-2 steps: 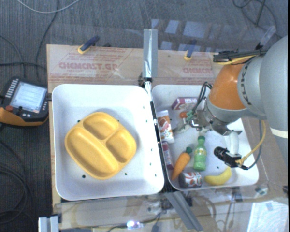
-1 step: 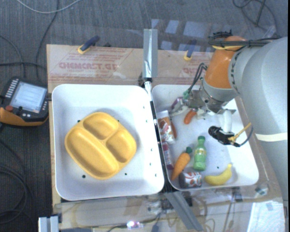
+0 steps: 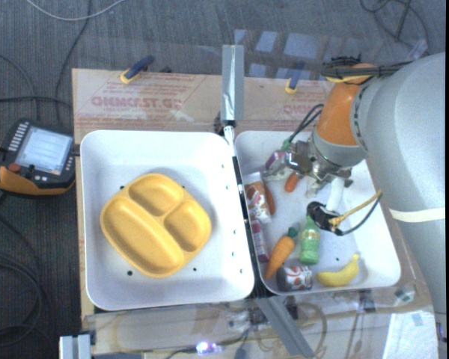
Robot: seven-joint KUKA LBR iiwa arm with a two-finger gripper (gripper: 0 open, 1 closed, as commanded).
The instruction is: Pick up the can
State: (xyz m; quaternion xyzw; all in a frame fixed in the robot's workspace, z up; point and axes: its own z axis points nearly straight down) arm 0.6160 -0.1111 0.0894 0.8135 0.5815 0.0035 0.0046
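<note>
The two-finger gripper (image 3: 319,176), its grasp state not discernible, hangs in the right white bin (image 3: 374,264), with the small red-and-white metal can (image 3: 295,277) well apart toward six o'clock, beside the carrot (image 3: 280,253).

The red-and-white can (image 3: 295,277) lies on its side at the right bin's (image 3: 385,271) front edge.

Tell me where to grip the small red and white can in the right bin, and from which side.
Probably from above, fingers across the sides of the small red and white can. It seems to lie on its side near the front wall of the right white bin, with the orange carrot and yellow banana close beside it, so clearance looks tight.
</note>
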